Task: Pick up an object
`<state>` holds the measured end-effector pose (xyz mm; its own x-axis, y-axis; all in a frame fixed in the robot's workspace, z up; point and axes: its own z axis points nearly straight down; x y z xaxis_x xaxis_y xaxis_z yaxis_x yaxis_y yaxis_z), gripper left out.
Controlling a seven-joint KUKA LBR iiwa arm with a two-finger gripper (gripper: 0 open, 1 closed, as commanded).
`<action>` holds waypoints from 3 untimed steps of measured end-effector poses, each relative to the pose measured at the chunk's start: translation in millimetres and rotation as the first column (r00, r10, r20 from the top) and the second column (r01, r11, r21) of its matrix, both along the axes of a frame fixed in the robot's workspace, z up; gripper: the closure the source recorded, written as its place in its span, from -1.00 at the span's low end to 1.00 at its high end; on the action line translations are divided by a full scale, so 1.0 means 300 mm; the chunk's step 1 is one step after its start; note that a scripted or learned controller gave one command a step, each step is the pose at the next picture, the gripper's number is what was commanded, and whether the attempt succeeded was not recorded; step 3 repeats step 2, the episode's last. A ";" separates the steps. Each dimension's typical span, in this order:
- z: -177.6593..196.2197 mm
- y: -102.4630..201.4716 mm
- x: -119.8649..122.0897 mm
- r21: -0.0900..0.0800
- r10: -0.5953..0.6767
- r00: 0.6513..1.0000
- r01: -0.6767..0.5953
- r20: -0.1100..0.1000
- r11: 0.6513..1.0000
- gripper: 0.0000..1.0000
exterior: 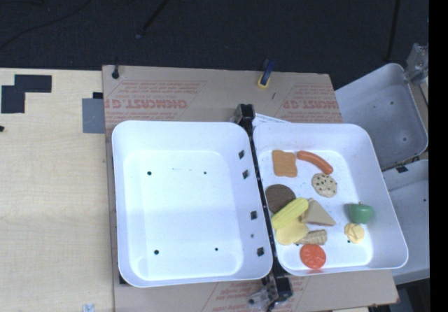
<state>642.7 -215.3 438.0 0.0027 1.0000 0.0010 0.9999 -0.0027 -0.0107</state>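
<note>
We figured the hot dog [315, 161] in the right bin [381, 164] was our best bet, sitting apart from the pile; gripper state, couldn't tell.

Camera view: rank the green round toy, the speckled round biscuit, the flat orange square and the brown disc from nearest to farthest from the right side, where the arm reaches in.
1. Green round toy, near the right wall of the white bin.
2. Speckled round biscuit, mid-bin.
3. Flat orange square and brown disc, at the bin's left side: too close to call.
</note>
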 end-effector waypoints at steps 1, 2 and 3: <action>0.353 0.014 0.006 -0.004 0.008 1.000 -0.008 0.018 1.000 1.00; 0.331 0.014 0.007 0.000 0.008 1.000 -0.008 0.008 1.000 -1.00; 0.331 0.014 0.007 0.000 0.008 1.000 -0.008 0.008 1.000 -1.00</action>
